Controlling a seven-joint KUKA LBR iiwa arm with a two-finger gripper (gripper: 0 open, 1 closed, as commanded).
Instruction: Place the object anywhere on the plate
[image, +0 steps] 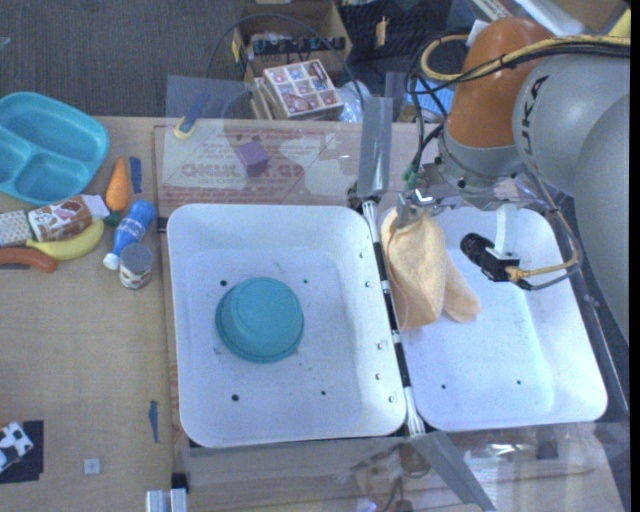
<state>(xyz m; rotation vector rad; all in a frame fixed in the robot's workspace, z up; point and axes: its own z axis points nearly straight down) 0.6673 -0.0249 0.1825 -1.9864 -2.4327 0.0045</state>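
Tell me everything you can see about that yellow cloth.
The yellow cloth looks like soft, pale yellow fabric, crumpled and folded. It hangs bunched from the hand, which pinches its top end, and drapes down along the left edge of the right bin, its lower corner spreading onto the bin floor.

Teal plate (260, 318) unobstructed in left bin (200, 400); bin rims (385, 300) stand between plate, pincer (410, 205).

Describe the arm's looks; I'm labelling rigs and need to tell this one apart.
The arm is bulky, rounded and light grey, with a glossy orange band above the wrist. Dark lettering runs along the grey shell. Black and yellow cables loop around the orange part, and the gripper is small and metallic.
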